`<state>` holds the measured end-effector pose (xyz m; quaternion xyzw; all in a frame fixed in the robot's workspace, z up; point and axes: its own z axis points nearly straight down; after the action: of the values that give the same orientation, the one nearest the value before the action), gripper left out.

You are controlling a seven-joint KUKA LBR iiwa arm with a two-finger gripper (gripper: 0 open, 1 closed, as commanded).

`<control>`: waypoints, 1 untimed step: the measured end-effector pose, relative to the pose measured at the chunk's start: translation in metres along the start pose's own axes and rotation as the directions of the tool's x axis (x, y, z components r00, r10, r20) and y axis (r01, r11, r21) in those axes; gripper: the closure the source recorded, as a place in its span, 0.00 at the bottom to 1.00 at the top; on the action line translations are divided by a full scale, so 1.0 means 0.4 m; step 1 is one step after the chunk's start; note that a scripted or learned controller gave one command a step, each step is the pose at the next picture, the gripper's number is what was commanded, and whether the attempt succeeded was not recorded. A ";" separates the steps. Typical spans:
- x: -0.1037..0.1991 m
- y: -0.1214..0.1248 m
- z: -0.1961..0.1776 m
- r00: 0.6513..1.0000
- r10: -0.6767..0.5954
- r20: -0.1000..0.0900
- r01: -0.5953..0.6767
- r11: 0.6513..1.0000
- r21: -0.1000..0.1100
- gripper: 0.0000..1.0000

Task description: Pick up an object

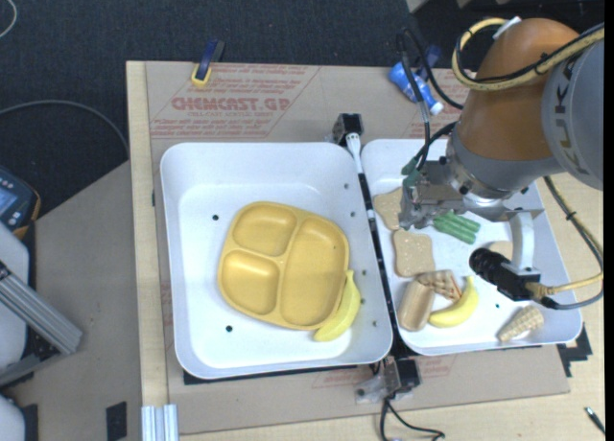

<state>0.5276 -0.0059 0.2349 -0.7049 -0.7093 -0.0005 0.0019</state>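
The gripper (418, 207) hangs over the right bin (556, 247), close to its left wall (released or clenched, I cannot tell from here). A bread slice (414, 253) lies flat just beside it, toward the bin's front edge, and a green piece (457, 228) lies nearer the middle. A small banana (457, 307) rests near the front edge. In the left bin (192, 238), a yellow divided plate (283, 262) has a second banana (342, 313) against its front right corner.

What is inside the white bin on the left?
The left bin holds a yellow divided plate and a banana lying against the plate's lower right rim. Whatever lies under the plate is covered and cannot be seen.
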 end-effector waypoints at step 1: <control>0.152 -0.040 0.013 1.000 -0.001 0.000 0.001 1.000 0.002 1.00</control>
<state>0.5112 0.0547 0.2299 -0.7046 -0.7096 0.0004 0.0027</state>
